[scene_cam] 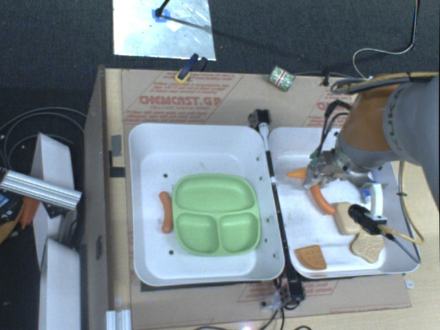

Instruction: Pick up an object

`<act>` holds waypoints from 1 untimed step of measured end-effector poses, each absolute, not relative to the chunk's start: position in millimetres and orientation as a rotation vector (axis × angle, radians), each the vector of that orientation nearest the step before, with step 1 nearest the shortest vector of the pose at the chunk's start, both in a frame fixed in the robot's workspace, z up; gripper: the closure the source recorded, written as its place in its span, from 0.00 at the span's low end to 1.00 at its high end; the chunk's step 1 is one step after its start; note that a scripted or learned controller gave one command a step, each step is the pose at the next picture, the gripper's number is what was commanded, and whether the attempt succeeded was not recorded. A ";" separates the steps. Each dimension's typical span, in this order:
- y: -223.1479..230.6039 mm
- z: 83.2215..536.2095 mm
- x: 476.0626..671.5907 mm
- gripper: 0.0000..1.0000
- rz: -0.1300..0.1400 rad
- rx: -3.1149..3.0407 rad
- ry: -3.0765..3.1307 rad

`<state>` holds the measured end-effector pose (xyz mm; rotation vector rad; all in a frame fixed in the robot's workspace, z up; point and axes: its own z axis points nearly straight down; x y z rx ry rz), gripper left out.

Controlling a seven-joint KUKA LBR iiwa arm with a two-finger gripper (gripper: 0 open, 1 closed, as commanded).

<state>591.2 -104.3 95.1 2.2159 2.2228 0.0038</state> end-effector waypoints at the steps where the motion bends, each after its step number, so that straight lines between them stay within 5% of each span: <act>1: -38.5 185.5 558.2 1.00 0.006 2.215 2.224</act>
